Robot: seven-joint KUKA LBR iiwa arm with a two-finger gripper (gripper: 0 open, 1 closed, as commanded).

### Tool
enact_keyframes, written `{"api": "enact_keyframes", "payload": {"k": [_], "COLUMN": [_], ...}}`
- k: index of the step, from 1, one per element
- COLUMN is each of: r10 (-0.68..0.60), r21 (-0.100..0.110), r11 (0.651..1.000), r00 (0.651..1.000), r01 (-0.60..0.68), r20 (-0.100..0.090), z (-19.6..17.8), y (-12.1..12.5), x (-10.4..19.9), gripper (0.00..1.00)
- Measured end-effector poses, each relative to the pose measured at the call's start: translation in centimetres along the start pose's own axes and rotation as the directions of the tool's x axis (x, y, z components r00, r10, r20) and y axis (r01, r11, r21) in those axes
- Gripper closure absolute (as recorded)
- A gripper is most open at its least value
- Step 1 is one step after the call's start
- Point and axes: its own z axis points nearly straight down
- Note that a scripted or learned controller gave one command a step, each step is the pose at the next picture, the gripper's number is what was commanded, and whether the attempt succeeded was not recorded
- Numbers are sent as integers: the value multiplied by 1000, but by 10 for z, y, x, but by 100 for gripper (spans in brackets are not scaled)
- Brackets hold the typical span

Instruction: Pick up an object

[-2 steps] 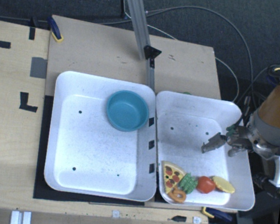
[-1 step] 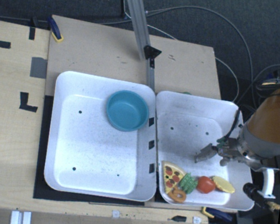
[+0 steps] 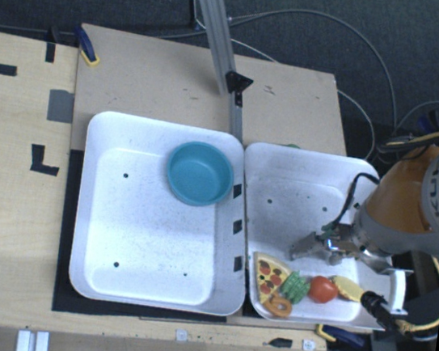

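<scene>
Over the right bin, the grey arm with its orange band reaches in from the right edge, and the gripper hangs low above the bin's bare floor, pointing toward the left. Whether its jaws are released or clenched cannot be told from this slanted overhead angle; nothing can be seen between them. Just below the gripper, along the near wall of the same bin, lies a row of small toy foods: a pizza slice with red dots at the left corner, a green piece touching its right side, an orange ring-shaped piece at the pizza's lower tip, a red tomato just beside the green piece, and a yellow piece to the right of the tomato. All of them rest on the bin floor, apart from the gripper. Beside it, the left bin carries a blue bowl, upright, in its far right corner, well apart from the arm.
</scene>
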Motion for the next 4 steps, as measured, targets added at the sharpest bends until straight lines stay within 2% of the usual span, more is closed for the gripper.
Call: {"api": "enact_keyframes", "payload": {"k": [1,2,3,4], "r10": [1,1,1,0], "r21": [-7,-9,-8,-10], "r11": [1000,1000,1000,1000], "r00": [1000,1000,1000,1000], "r01": [-1,-1,-1,0], "r20": [2,4,2,2], "z": [9,-3,-45,-105], "y": [0,1,1,4], "x": [0,-1,-4,2], "gripper": [0,100,100,100]}}
